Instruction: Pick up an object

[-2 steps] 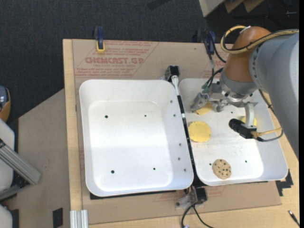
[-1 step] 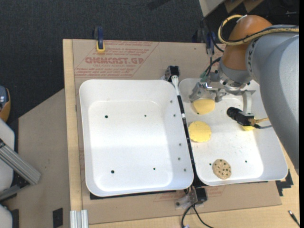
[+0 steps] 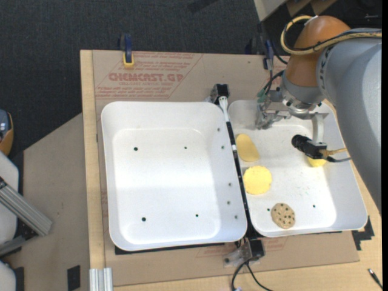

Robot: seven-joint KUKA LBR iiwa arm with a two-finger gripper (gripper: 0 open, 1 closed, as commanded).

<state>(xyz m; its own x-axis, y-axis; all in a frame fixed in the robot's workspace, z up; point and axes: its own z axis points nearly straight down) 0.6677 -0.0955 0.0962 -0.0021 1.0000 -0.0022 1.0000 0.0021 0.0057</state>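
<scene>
gripper pos: my gripper (image 3: 265, 119) sits low over the far left corner of the right bin (image 3: 300, 190), arm coming in from the right.
gripper state: can't tell how wide it is from this angle. I see nothing held in it.
candidates: three, all lying flat on the right bin floor, none lifted.
oval piece: pale yellow oval piece (image 3: 245, 147), against the bin's left wall, just near of my gripper. Closest target. It looks apart from the gripper, but contact is hard to rule out.
disc: yellow round disc (image 3: 257, 180), just near of the oval piece, close to it or touching.
cookie: brown cookie (image 3: 282, 215), near edge of the bin, well apart from my gripper.
left bin: left bin (image 3: 170, 180), not involved at present.
done: my read is approach only. I'm down in the right bin beside a target.
left: line up on one object, close on it, lift it clear of the floor. No grasp confirmed.
progress: early, call it pre-grasp.
risk: the oval piece hugs the wall, so there's little room on that side. The disc is flat and thin, likely a hard pinch.
</scene>
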